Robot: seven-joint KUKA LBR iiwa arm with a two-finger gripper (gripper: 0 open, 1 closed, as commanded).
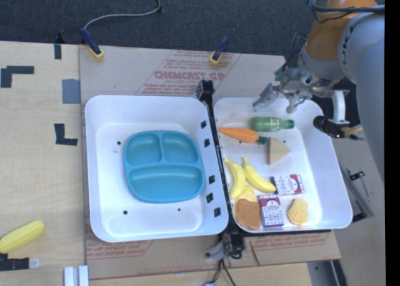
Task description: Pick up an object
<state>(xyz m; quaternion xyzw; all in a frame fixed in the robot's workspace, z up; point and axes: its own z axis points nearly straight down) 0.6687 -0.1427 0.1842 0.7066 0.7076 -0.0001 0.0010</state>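
From the overhead camera view, the gripper (pixel 279 97) hangs over the far edge of the right bin (pixel 325 172), its two fingers spread apart with nothing between them. Just nearer than it, a green bottle (pixel 272 123) lies on its side across the bin's far part, and it seems clear of the fingertips, though the slant of the view makes the gap hard to judge. Beside the bottle, toward the bin's left wall, lies an orange carrot (pixel 239 134) with a tapered tip, and a pale wedge of cheese (pixel 277 151) sits just nearer than the bottle.

Along the left wall, two smooth yellow bananas (pixel 247 177) curve side by side. At the near edge are crowded an orange rounded piece (pixel 248 213), two small red-and-white printed cartons (pixel 278 198) and a bumpy yellow item (pixel 298 211), packed close together.

The left bin (pixel 103 153), a glossy white tray with rounded corners, holds a blue divided plate (pixel 164 165) with three compartments near its middle. Both bins rest on a cardboard sheet (pixel 162 75) with red print, held by blue-and-yellow clamps (pixel 91 42) at the far edge. A yellow corn cob (pixel 22 235) lies on the table (pixel 37 172) near its near-left corner, well apart from the bins.
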